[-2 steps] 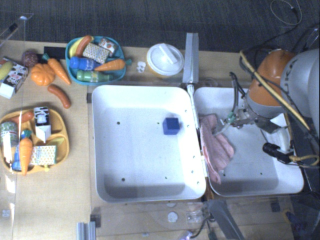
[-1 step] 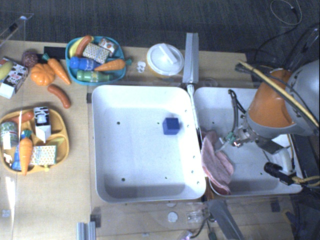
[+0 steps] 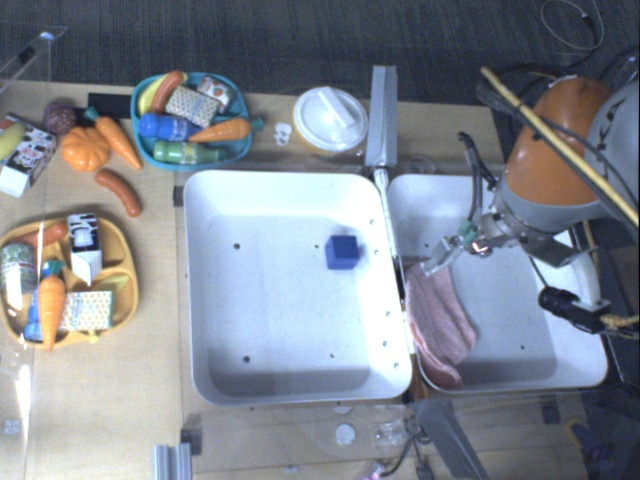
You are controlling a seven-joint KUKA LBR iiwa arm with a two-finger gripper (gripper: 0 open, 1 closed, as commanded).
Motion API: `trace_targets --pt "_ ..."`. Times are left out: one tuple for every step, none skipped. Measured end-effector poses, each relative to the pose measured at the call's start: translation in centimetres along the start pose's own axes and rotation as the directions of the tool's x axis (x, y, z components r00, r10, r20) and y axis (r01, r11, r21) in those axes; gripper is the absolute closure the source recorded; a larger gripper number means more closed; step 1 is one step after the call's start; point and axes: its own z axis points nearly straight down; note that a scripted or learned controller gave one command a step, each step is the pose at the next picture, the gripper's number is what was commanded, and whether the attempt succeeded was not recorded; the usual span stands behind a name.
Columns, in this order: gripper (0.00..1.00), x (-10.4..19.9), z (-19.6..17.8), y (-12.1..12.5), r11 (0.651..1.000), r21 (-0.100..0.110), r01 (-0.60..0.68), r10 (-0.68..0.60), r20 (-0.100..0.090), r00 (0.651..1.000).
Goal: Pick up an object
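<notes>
A small blue cube (image 3: 343,251) lies in the left bin (image 3: 250,368), right of its middle. A pink cloth (image 3: 438,320) is bunched along the left wall of the right bin (image 3: 520,363). My gripper (image 3: 440,259) hangs low over the right bin's left part, just above the cloth's upper end and close to the wall between the bins. The arm's grey wrist and orange band (image 3: 560,138) slant up to the right behind it.
On the bench at the left are a blue bowl (image 3: 190,118) and a yellow plate (image 3: 70,283) of toy food, loose toy carrots, and a white lid (image 3: 330,118). A metal bar (image 3: 380,118) stands behind the bins' divider. Cables lie at the right.
</notes>
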Motion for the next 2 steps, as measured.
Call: trace_targets --pt "0.00 -2.6 8.9 -2.0 0.994 -0.004 0.106 -0.106 0.003 0.994" --pt "0.00 -3.1 9.5 0.0 0.976 -0.008 -0.218 0.218 0.002 0.976"
